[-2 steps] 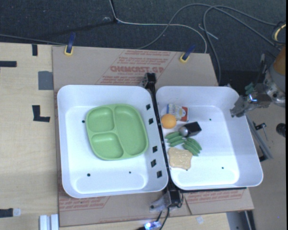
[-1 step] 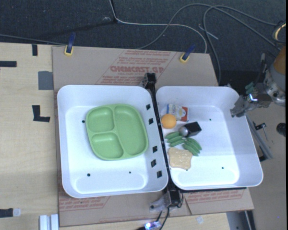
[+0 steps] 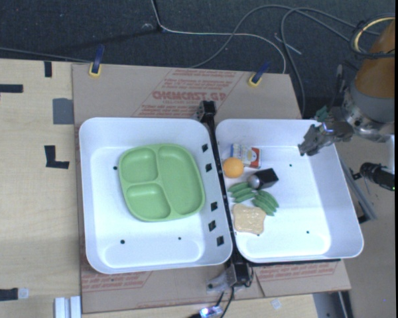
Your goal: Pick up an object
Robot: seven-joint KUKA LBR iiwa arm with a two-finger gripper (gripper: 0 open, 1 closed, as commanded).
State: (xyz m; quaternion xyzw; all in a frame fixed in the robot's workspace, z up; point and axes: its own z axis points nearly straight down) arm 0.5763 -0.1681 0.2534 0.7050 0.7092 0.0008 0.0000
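at the right bin's (image 3: pixel 331 197) upper right rim the gripper (image 3: pixel 312 142) hangs, tilted down and leftward; whether it is apart or together i cannot tell, and nothing shows held in it. the things to pick from sit bunched against the bin's left wall, well apart from the gripper, down and to its left: an orange ball (image 3: pixel 233 168), a small carton (image 3: pixel 247 155) just above it, a dark block (image 3: pixel 264 177), green pods (image 3: pixel 255 197) and a tan piece (image 3: pixel 248 220) lowest. the block lies nearest the gripper, its long axis slanting up to the right, roughly along the line toward the arm. the pods lie slanted the other way, down to the right. the left bin (image 3: pixel 106 244) carries a green tray (image 3: pixel 161 181). by my judgement the coming move is a reach leftward and down across bare bin floor.
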